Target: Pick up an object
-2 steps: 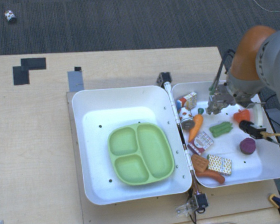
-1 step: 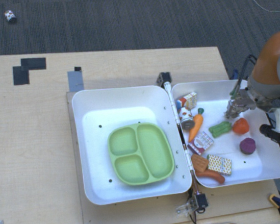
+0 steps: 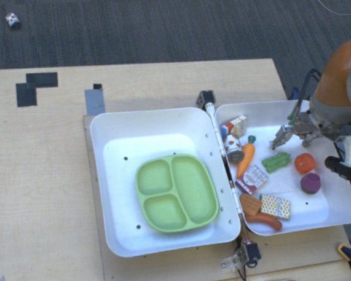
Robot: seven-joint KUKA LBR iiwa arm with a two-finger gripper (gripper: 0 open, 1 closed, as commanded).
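Camera view: gripper sits low over the right bin, just above the green pickle. Fingers look spread; nothing seen between them.

Risks (judgement):
- Toys are crowded along the left wall of this bin; a descent there could catch 2 at once or nudge 1 aside.
- Tomato and purple ball are round and may roll out of a closing grip.
- Pickle lies at a slant; fingers misaligned with it could push it off.

Count:
- 2 white bins; left bin holds 1 green plate with 3 compartments.
- Right bin: 1 carrot, 1 pickle, 1 tomato, 1 purple ball, 1 sausage, 1 cracker. Small packets near the wall are too jumbled to count.
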